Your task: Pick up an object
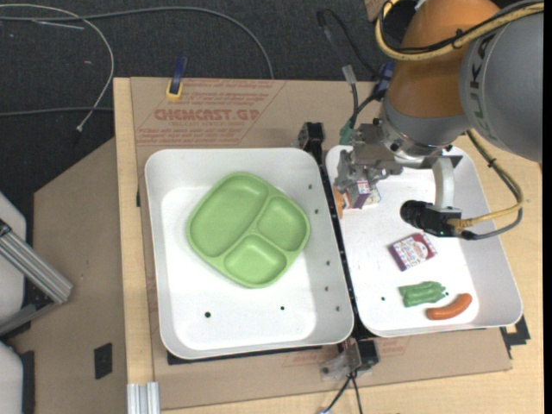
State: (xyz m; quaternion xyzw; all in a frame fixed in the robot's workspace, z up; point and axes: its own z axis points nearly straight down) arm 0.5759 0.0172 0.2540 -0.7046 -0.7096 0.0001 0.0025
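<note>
From the camera view, two white bins sit side by side on the bench: the left bin (164, 257) holds a green divided plate (248, 228) lying flat near its middle, seemingly parked there out of the way, while the right bin (496, 304) carries the loose pickable things. The arm (448, 67) reaches in from three o'clock and hangs its gripper (360, 178) low over the right bin's ten o'clock corner, directly above a small orange-and-white packet (355, 198) that lies hard against the bin wall; that seems to be the object it is after, and the wall probably crowds the approach. Whether the gripper is spread or pinching cannot be told. Toward five o'clock from it lie a purple-and-white packet (410, 250), a green pepper toy (421, 293) and an orange sausage toy (448, 307), well apart from the gripper and untouched
</note>
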